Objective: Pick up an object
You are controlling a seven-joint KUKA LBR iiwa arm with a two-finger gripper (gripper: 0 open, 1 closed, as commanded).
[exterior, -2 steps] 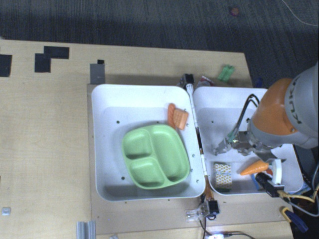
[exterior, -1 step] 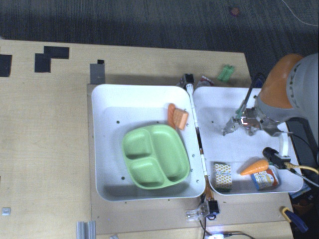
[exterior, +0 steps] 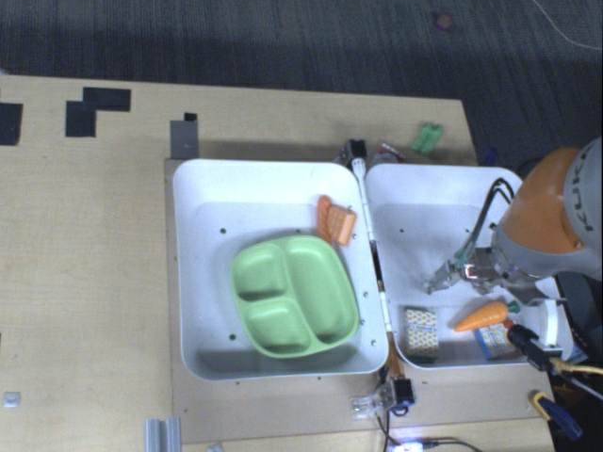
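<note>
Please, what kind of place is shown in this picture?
Probably a robot test bench in a lab: a grey and orange arm reaches over two white bins holding toy items, such as a green plate and a carrot, on a wooden bench.

arm (exterior: 556, 219) bent low, fingers (exterior: 441, 278) spread

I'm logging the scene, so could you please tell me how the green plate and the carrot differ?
The green plate lies in the left bin; the carrot lies in the right bin. The plate is far larger than the carrot. The plate is flat with three compartments; the carrot is a slim orange cone. Both rest on a bin floor.
</note>
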